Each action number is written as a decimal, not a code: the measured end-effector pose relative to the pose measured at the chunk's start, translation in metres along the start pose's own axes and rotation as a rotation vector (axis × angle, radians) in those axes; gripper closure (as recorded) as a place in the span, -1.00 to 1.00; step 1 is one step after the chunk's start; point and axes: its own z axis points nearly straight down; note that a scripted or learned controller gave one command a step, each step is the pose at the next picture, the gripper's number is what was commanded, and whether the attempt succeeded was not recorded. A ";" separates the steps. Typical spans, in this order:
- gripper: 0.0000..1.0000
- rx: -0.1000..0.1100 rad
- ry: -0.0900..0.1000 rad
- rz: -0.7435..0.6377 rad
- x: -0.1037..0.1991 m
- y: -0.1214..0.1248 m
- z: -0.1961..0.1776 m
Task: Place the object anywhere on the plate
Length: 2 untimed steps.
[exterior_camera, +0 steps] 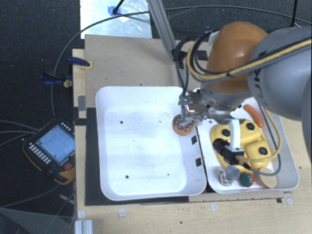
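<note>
Gripper (186, 115) over right edge of left bin (141, 145), directly above small brown round object (183, 126) touching it; finger state can't tell, grasp unconfirmed; yellow toy (248, 140) in right bin (287, 172).

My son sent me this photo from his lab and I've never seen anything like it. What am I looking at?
One camera looks down at a slant on a bench. The grey arm with an orange band, coming from the right, is a robot. Its gripper hangs at the left bin's right edge, just above a small round brown object; whether it holds that object cannot be told. The right bin holds a yellow toy, an orange piece and small bits. Left of the bench lies a handheld controller.
</note>
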 end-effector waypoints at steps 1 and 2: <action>1.00 0.000 0.000 -0.001 0.044 -0.022 0.005; -1.00 -0.001 -0.001 0.005 0.041 -0.021 0.005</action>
